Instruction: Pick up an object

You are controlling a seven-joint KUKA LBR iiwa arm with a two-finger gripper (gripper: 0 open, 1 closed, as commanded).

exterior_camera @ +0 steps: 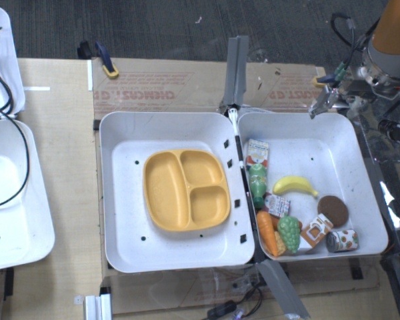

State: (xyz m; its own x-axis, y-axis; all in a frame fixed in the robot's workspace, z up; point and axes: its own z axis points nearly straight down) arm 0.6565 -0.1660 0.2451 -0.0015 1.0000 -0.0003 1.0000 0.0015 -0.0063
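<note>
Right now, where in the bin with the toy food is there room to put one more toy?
The upper part of the right white bin is bare, above the yellow banana and right of the red-and-white carton. The bottom is crowded: orange carrot, green grapes, brown round cookie, small can.

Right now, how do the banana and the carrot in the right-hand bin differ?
The banana is yellow; the carrot is orange. The banana lies crosswise near the middle of the right bin with bare floor around it, while the carrot runs lengthwise along the bin's left wall, pressed against the green bumpy item. The banana curves; the carrot tapers straight. Both look like toy food and lie flat.
</note>
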